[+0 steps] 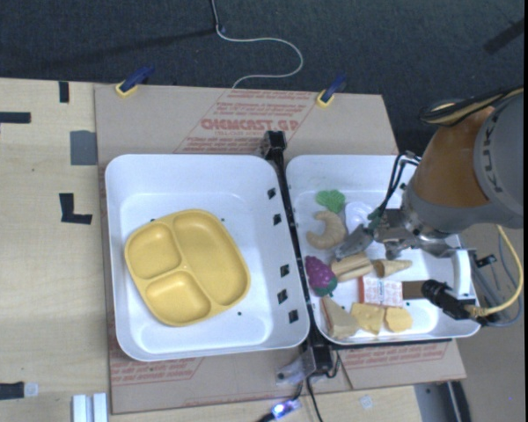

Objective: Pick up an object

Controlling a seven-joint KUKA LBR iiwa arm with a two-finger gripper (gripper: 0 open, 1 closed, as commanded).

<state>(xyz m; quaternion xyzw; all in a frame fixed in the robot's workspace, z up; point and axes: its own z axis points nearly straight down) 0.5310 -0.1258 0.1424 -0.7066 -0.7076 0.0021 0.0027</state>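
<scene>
The right bin (361, 170) holds several toy foods. Among them are a green leafy piece (331, 200), a tan croissant (327, 229), purple grapes (320, 273), a tan bread stick (352, 266), a cone (389, 267), a red-and-white packet (381, 291) and yellow cheese pieces (380, 318). My gripper (370, 236) hangs low over the middle of this bin, just above the bread stick and right of the croissant. The arm's grey body and orange band cover the bin's right side.
The left bin (123, 183) holds a yellow three-part plate (187, 266). A black divider with clips (286, 236) runs between the bins. A cable (502, 297) loops off the arm near the right bin's front right corner.
</scene>
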